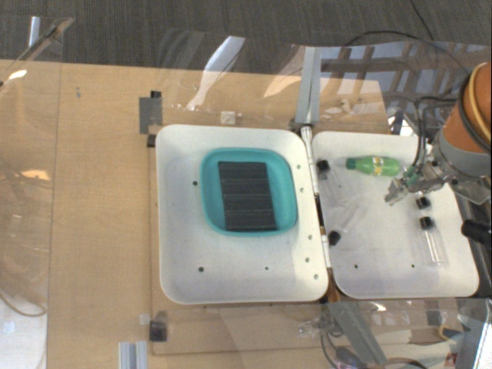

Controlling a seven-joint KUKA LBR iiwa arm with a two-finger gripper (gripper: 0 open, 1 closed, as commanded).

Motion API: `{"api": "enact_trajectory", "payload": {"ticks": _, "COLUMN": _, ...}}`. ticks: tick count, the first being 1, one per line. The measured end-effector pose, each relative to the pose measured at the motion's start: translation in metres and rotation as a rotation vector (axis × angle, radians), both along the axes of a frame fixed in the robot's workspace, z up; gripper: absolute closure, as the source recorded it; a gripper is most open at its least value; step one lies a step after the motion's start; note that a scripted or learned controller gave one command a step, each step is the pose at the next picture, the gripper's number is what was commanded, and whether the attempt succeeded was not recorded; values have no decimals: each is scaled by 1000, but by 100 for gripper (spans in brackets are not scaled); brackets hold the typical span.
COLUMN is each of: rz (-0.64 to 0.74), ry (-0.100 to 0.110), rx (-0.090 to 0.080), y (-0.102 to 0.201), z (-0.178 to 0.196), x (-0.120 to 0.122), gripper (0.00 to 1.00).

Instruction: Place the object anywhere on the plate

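Left bin: a teal plate carrying a dark ribbed pad, well to the left of the fingers, lies flat as the drop target. Right bin: a green bottle lies on its side just left of the gripper. Whether the fingers are open or closed cannot be told; nothing is visibly held between them.

I see teal plate with dark ridged insert in left bin; green bottle lying in right bin; gripper just beside bottle's right end.
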State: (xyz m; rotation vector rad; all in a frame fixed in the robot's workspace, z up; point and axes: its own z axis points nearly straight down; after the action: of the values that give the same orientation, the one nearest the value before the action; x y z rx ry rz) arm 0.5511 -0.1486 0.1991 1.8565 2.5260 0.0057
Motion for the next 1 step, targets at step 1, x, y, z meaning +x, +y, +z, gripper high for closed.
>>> {"api": "enact_trajectory", "payload": {"ticks": 1, "rz": 201, "ry": 0, "rx": -1, "y": 54, "z": 19, "x": -36, "gripper": 100}}
